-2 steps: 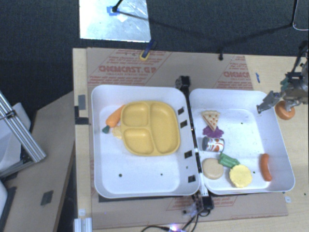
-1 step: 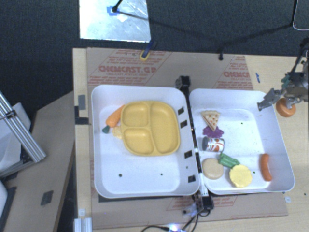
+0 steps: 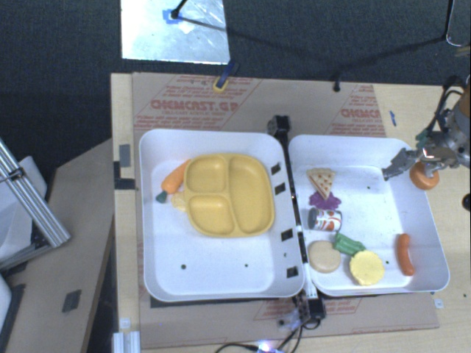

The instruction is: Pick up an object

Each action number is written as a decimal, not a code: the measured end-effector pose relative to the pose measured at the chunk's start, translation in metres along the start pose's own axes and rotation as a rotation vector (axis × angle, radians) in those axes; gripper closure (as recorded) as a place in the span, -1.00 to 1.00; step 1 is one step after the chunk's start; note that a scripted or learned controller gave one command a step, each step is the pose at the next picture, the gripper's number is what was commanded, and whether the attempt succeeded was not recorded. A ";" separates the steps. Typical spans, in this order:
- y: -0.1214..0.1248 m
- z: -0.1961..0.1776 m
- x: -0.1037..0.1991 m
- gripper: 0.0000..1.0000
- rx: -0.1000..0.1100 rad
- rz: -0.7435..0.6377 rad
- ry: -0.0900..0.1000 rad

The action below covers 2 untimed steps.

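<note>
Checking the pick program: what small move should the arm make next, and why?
Probably move the gripper down toward the sausage. The gripper sits over the right bin's upper right edge, and the sausage lies apart from the other toys.

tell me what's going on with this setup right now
A robot arm reaches in from the right, its claw hanging over the right bin's upper right corner with nothing visibly between its fingers. That bin holds toy food: a pizza slice, a small can, a sausage and a few more. The left bin holds a yellow divided plate and a carrot.
</note>
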State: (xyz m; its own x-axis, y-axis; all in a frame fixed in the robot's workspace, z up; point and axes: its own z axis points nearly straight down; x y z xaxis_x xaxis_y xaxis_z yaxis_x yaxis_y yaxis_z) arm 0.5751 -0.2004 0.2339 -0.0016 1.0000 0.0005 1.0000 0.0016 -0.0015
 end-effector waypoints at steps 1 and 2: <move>0.008 0.055 0.007 -1.00 0.002 -0.003 0.001; 0.010 0.117 0.011 -1.00 0.002 -0.002 0.001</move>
State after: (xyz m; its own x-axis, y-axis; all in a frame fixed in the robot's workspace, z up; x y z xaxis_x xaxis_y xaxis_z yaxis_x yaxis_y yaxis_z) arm 0.5852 -0.1889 0.1165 -0.0033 1.0000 0.0015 1.0000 0.0033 -0.0035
